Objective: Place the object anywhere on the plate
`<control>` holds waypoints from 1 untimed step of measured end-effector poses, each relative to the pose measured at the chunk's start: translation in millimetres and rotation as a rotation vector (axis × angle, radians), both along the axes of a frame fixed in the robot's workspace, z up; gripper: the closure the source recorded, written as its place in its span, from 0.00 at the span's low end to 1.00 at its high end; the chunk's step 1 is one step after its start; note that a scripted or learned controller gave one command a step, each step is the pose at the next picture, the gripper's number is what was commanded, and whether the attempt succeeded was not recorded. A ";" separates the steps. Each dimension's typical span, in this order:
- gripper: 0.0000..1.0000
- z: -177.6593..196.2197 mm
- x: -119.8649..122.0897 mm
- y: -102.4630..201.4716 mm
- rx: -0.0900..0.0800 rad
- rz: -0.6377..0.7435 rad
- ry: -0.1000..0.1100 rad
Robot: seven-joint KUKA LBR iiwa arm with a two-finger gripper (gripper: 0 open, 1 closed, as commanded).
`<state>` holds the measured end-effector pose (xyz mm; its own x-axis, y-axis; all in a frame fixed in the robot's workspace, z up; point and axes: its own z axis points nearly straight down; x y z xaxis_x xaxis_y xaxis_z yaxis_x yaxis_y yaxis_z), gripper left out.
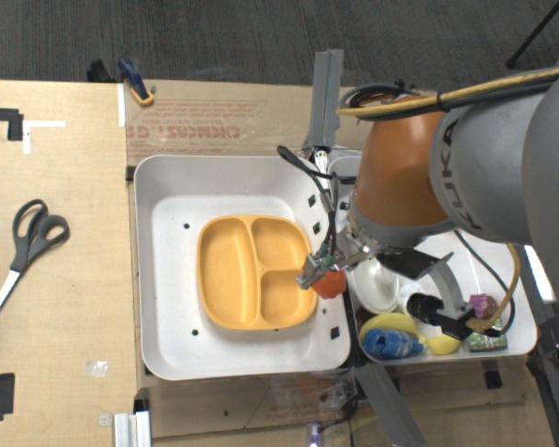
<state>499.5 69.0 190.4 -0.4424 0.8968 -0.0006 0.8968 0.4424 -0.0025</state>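
A yellow divided plate (252, 270) lies in the left white bin (168, 250). My gripper (319, 276) hangs over the plate's right edge, by the small lower right compartment. A small red-orange object (330, 285) sits at the fingertips and seems to be held between them. The object is above the plate's right rim and the bin wall, not resting on the plate.
The right bin (512, 343) holds a white cup (377, 287), a yellow banana-like piece (401, 324), a blue object (391, 345), a purple item (482, 305) and a green packet (487, 343). Scissors (28, 240) lie on the bench at left. The arm covers much of the right bin.
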 end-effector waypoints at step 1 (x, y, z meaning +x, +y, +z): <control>0.00 0.1 0.0 -0.1 0.000 0.000 0.000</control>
